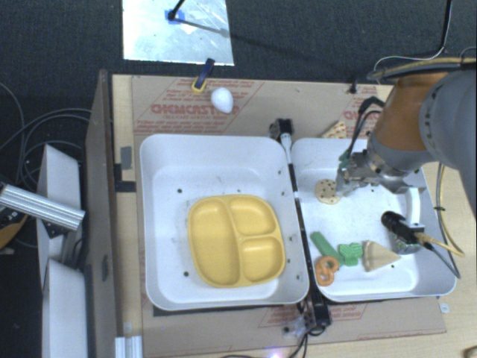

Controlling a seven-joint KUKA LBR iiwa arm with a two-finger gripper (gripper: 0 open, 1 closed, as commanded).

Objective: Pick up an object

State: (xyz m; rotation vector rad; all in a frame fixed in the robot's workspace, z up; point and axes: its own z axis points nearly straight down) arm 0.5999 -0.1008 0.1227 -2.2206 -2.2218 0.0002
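Gripper (346,177) was recorded low over the far part of the right bin (363,216), just beside a round speckled cookie (326,191). Contact with the cookie could not be judged. Whether the gripper was spread or closed could not be made out, and nothing was seen held in it.

Noted along the near side of the same bin:
- a green stick (323,243)
- a green lump (350,253)
- an orange ring (326,269)
- a beige wedge (378,256)

A yellow divided tray (235,239) was seen in the left bin (223,171).
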